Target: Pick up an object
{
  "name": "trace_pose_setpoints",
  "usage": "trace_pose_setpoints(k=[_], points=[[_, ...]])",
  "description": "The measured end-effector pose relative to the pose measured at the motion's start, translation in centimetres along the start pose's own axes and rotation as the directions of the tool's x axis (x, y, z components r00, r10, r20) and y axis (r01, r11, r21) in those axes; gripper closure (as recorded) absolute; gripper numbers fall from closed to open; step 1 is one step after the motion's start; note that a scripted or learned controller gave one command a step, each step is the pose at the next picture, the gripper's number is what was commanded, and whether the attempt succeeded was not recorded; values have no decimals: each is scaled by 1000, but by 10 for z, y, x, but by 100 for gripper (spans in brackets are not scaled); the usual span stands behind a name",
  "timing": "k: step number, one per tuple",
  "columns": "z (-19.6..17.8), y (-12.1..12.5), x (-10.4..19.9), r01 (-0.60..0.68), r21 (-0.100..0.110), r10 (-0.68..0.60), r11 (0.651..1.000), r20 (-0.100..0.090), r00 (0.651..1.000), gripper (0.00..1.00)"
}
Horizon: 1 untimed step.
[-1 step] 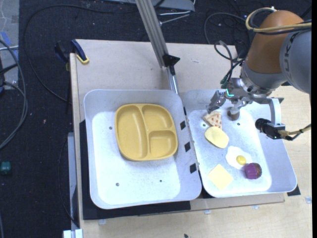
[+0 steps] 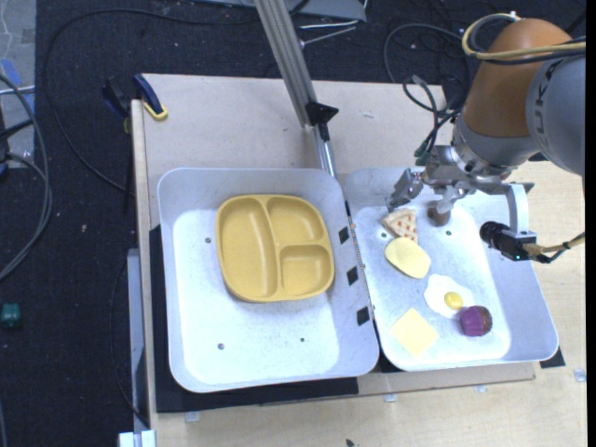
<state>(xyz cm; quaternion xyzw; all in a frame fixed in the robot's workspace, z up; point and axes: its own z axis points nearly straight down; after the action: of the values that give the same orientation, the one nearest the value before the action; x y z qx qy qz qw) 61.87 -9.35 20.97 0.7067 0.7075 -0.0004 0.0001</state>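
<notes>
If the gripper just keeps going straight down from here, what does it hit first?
Probably the bare floor of the right bin, at its far end. The gripper hangs just beyond the waffle piece, so it might clip that; depth is hard to judge.

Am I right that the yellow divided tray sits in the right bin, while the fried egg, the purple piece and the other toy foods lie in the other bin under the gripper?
Not quite: the camera view shows the yellow divided tray in the left bin. The fried egg, the purple piece and the other toy foods lie in the right bin, under the gripper.
</notes>
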Motion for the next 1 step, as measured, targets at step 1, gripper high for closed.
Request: trace_pose_setpoints(k=[1], points=[[64,0,-1,-2,5,2,1000,-1,1000,0]])
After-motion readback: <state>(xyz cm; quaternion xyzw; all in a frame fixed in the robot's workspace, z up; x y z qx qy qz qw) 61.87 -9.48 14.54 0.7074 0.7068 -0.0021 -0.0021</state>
